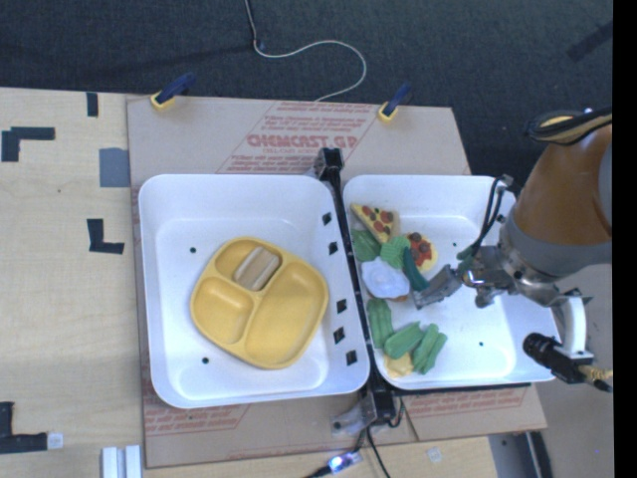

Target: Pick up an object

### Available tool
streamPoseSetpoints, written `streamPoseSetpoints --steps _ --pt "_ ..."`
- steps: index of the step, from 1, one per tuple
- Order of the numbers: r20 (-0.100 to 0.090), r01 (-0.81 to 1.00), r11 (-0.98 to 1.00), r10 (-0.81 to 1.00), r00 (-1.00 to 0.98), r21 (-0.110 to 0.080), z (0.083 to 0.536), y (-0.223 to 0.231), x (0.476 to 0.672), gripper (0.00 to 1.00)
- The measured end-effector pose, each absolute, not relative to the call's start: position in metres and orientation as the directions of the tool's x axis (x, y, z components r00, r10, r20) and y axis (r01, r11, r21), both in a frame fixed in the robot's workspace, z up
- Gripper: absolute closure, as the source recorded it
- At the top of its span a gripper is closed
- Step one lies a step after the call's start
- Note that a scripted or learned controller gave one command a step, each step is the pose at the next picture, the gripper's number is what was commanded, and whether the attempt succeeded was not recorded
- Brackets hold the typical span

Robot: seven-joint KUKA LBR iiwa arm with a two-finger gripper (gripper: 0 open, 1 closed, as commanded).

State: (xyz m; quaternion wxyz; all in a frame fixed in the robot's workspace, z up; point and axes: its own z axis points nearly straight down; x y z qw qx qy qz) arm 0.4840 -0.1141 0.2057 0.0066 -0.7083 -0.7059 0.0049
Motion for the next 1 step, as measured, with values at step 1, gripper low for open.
streamPoseSetpoints --steps 1 --pt "0.000 1.000 0.001 1.000 -0.001 -0.002 0.2120 -0.1140 0.4870 0.00"
